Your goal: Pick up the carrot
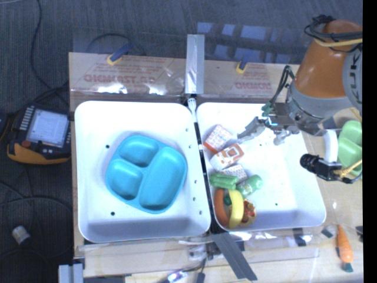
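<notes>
Light is bright and even, falling from above. The two white bins (259, 214) are close to overexposed, and their inner walls carry soft grey shadows. Glare streaks the clear plastic sheet (135, 78) behind them. The dark carpet (88, 10) looks grainy. Focus is slightly soft throughout, with small toys blurred at their edges.

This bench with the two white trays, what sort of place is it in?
Probably a robotics lab or test cell. A grey-and-orange arm reaches over two white bins, toy food lies piled in one, and a handheld control pendant with cables sits on the carpet.
</notes>
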